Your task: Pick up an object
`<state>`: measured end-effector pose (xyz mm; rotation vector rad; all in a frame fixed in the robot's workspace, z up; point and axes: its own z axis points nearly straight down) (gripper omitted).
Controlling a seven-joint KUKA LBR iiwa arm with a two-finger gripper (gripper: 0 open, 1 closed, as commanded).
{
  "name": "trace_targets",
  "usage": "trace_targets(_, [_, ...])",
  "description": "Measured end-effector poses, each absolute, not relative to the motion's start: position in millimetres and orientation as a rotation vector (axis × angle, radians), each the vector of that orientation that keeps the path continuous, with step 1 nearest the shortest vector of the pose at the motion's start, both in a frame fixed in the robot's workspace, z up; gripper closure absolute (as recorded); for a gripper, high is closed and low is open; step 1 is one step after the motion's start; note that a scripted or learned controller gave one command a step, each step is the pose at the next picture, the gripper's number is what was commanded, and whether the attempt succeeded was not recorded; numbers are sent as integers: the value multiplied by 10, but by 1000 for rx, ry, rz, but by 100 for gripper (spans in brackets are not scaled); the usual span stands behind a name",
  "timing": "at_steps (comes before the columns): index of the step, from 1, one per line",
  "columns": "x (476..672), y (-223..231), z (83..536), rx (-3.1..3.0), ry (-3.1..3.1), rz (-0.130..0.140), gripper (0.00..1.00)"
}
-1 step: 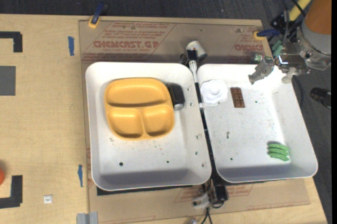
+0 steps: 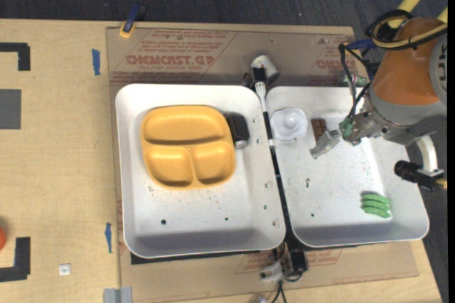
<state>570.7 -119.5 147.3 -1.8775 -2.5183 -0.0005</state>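
At the lower edge of the frame, a small cable connector (image 2: 284,267) sits on the worktop (image 2: 57,152) where the two bins meet. Just above it, toward the lower right, a green ridged object (image 2: 376,205) lies on the floor of the right bin (image 2: 334,223), near that bin's right wall and well apart from everything else there. In the left bin (image 2: 135,223), a yellow divided tray (image 2: 189,145) occupies the upper centre of the floor, three compartments facing up; a small black object (image 2: 237,128) lies touching its right edge, close to the wall between the bins. Further up, in the right bin's upper left corner, a clear lidded cup (image 2: 288,123) stands upright, with a small brown block (image 2: 319,127) just beside it on the right. The gripper (image 2: 326,144) hangs over the upper middle of the right bin, below and right of the brown block, reaching in from the arm (image 2: 405,74) at the upper right. Whether the jaws are spread or pressed together cannot be told; nothing is seen between them. At the far end, printed cardboard (image 2: 178,52) underlies both bins.
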Motion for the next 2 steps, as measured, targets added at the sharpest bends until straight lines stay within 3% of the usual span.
trace_targets(1, [6307,-1274,1103,-1885,-2515,-2,0])
trace_targets(2, [6077,-1464,852,-1862,-2530,-1,0])
